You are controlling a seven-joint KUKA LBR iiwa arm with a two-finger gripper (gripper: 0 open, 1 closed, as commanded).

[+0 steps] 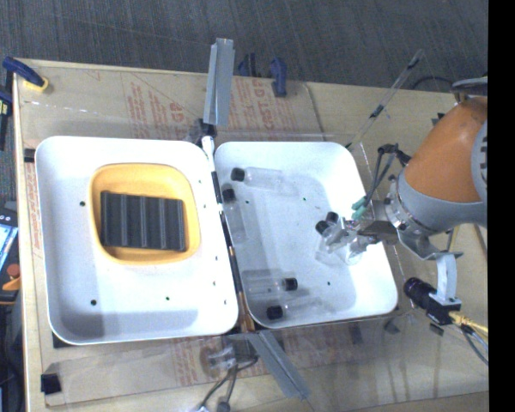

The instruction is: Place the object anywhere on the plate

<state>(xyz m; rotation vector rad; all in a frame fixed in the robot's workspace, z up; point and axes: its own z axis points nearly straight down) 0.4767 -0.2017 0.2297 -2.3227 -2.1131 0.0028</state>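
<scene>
The gripper point(354, 233) sat over the right bin point(373, 290), apparently on a clear vial point(333, 230), though I couldn't tell if it was gripped. The yellow plate point(144, 177) lay well left, in the other bin point(60, 273).

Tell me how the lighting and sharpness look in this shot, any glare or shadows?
Camera view: soft, even light; the two shallow white bins look bright, nearly washed out. The clear plastic vials with black caps almost vanish against the white. A faint shadow lies in the left bin's near corner, below the yellow rectangular plate. The gripper looks slightly blurred.
</scene>
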